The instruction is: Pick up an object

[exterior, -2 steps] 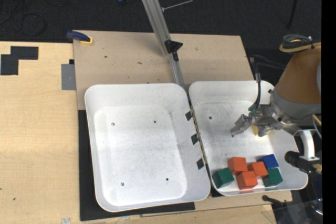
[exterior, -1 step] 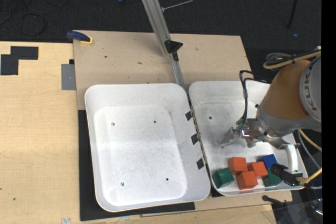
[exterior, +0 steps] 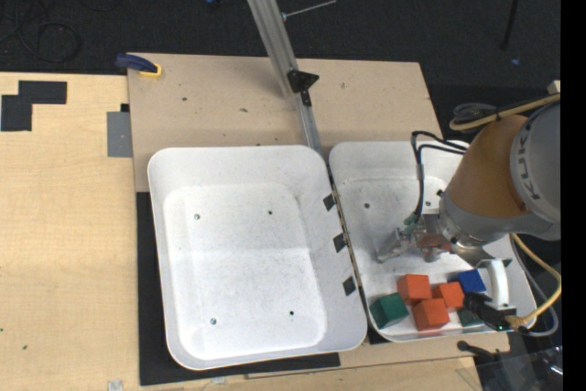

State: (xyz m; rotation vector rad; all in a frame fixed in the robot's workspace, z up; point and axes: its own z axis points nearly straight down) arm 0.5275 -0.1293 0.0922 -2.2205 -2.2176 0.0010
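My gripper (exterior: 392, 249) hangs low over the middle of the right bin (exterior: 375, 179), reaching in from the right under the orange-banded wrist. Nothing shows in its grasp. Just in front of it, toward the bin's near right corner, lies a cluster of blocks: an orange block (exterior: 417, 287), a second orange block (exterior: 450, 294), a third orange block (exterior: 430, 314), a green block (exterior: 389, 309) and a blue block (exterior: 472, 281). The nearest orange block sits a short way below the gripper, apart from it.
The left bin (exterior: 243, 243) lies beside the right one, with black clips along the shared rim (exterior: 337, 238). A slanted aluminium bar (exterior: 275, 32) rises behind the bins. A small dark green piece (exterior: 472, 319) rests by the right bin's near rim.
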